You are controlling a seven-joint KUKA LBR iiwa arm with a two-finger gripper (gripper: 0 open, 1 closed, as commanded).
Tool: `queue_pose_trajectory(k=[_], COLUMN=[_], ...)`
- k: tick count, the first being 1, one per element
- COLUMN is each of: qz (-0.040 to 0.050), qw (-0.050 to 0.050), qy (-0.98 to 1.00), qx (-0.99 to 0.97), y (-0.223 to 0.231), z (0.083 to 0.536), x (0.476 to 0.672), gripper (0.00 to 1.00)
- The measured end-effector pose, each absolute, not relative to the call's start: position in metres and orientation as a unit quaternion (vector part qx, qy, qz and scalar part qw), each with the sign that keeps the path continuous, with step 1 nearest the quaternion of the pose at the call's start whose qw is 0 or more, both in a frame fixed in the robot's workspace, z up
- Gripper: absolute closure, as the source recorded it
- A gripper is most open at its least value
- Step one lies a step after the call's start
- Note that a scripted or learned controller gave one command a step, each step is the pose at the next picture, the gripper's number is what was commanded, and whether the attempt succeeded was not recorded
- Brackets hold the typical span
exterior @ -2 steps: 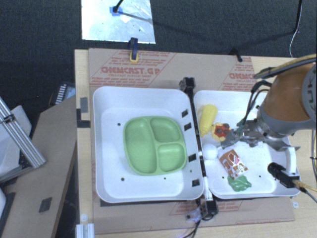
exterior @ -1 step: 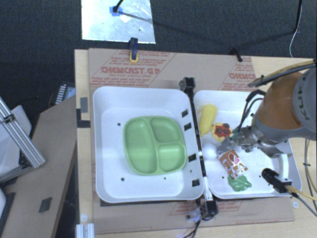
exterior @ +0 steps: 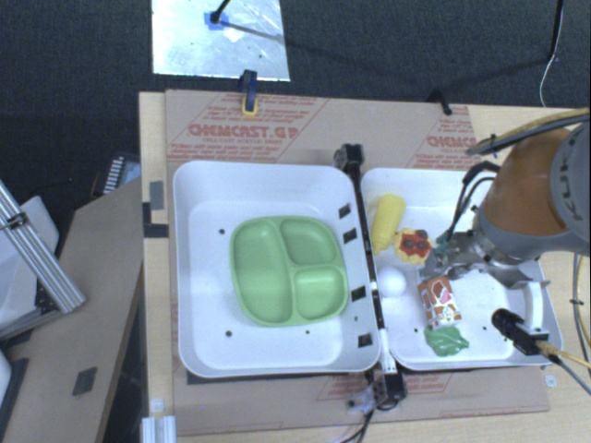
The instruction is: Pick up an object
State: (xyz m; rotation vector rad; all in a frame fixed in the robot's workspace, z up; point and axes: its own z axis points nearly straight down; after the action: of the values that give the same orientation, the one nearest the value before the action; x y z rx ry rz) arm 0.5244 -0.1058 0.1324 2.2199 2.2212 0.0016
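Observation:
The right bin (exterior: 480,181) holds a yellow corn-like piece (exterior: 387,220), a small red and orange item (exterior: 414,244), a white ball (exterior: 392,281), an orange and white packet (exterior: 440,304) and a green scrap (exterior: 447,342). My gripper (exterior: 442,258) hangs low over the bin's middle, just above the packet's upper end and right of the red item. The grey wrist and orange band (exterior: 526,187) rise behind it to the right. Nothing is visibly lifted off the bin floor.
The left bin (exterior: 199,340) carries a green divided plate (exterior: 284,270). A black divider bar (exterior: 362,247) with clips runs between the bins. Cardboard (exterior: 305,127) lies under both bins, and a metal sheet (exterior: 220,26) lies beyond the bench.

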Motion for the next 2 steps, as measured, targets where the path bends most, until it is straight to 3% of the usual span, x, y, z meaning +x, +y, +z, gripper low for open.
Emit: queue_pose_trajectory(k=[2], qz=[0.002], qw=[0.003], qy=[0.709], qx=[0.706], y=[-0.109], z=[0.244], x=[0.532], gripper=[1.0])
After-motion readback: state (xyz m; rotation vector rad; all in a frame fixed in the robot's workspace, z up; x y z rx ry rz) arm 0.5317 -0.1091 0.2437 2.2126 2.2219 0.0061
